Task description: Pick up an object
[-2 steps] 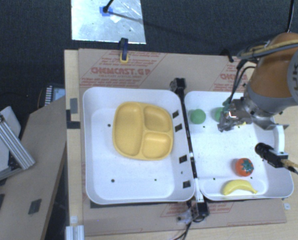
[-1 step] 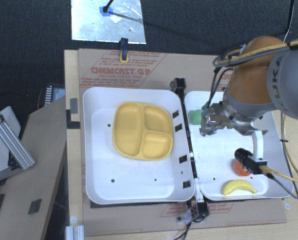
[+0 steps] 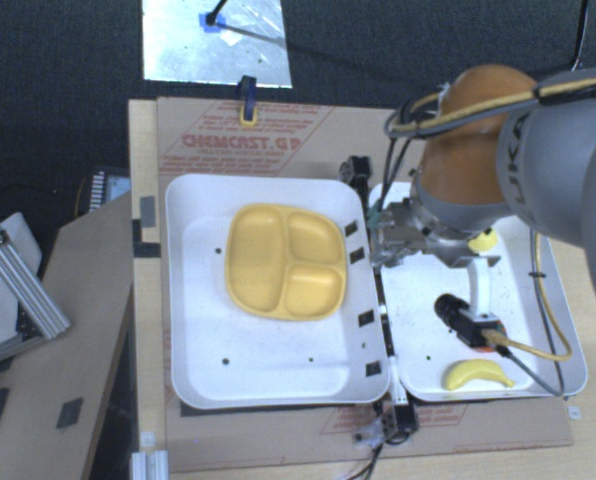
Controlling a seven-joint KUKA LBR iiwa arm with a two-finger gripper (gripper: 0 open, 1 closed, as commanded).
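Dark carpet surrounds a bench topped with a cardboard sheet printed in red, where 2 shallow white bins sit side by side. A yellow plate with 3 compartments lies flat near the middle of the left bin, tilted slightly against the bin's edges.

Right of the plate, past the seam where the 2 bins meet, is the right bin. A yellow banana lies on that bin's floor, right of the plate and nearer the camera, close to the bin's front wall, with its curve arching toward the plate's side of the bench. Nothing touches the banana.

The grey arm reaches in from the far side of the right bin, its orange band above the wrist standing level with the plate's far edge. The gripper hangs just right of the plate, over the right bin's inner wall near the seam, well apart from the banana. Seen from above, it is masked by the wrist. How far it is open cannot be told, and nothing can be seen in its hold.

A small yellow shape peeks out beneath the wrist, further right of the plate, and too much of it is hidden to identify it.

Beyond the plate, a yellow clamp grips the cardboard's far edge, and a silver sheet lies on the carpet behind it. Left of the plate, off the bench, a metal rail slants across the frame's edge.
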